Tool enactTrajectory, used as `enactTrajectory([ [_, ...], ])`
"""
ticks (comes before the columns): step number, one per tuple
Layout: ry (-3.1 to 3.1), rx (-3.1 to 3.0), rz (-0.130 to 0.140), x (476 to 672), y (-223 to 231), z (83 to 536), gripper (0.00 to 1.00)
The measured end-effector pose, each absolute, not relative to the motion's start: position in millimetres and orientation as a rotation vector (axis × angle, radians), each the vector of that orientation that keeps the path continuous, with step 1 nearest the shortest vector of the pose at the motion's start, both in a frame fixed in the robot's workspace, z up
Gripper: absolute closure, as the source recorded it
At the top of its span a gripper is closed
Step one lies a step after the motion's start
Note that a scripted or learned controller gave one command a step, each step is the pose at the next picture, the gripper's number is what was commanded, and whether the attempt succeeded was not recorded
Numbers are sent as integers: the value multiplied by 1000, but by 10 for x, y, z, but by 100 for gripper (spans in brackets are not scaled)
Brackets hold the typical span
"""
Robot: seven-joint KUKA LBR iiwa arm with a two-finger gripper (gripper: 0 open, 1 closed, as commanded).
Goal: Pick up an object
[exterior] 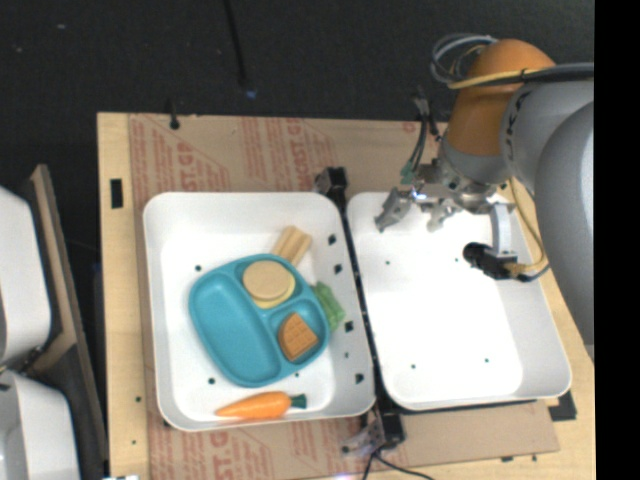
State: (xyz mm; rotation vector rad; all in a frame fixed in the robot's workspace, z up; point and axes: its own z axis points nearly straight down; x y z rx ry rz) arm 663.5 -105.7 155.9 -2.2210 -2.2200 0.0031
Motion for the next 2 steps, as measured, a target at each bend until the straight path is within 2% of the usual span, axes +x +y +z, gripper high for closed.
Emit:
enactTrajectory([
  [1, -2222, -2223, 0, 6642, -1057, 1580, 0],
  [2, -2219, -2221, 4, 6671, -1170, 981, 0],
])
